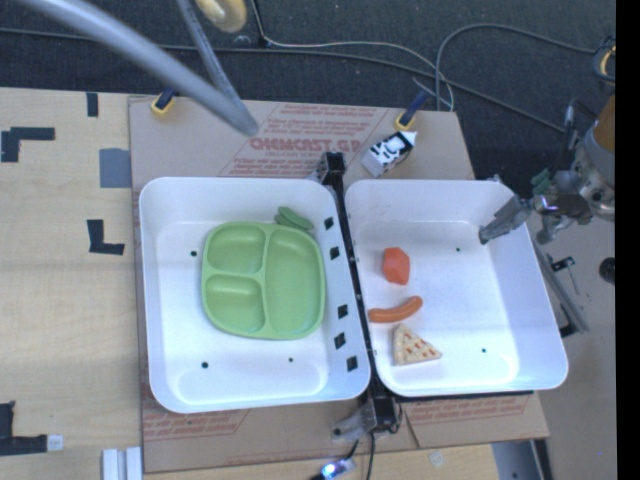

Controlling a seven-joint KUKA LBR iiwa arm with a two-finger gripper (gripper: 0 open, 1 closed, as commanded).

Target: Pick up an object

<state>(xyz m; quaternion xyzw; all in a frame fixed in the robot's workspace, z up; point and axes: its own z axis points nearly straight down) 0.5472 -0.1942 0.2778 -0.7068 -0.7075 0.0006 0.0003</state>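
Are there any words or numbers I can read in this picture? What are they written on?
"CHEMCAST" in red print on the brown cardboard sheet under the two white bins; the letters after it look like "GP", but that is uncertain.
The smaller red lines above and below it are too blurred to read.
The small black-and-white box has markings too small to read.

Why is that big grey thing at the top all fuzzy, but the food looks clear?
In the camera view, the grey bar sits close to the lens, so it's blurred; the hot dog, waffle and green plate lie lower in the bins and look sharp, under soft, even light with faint shadows.
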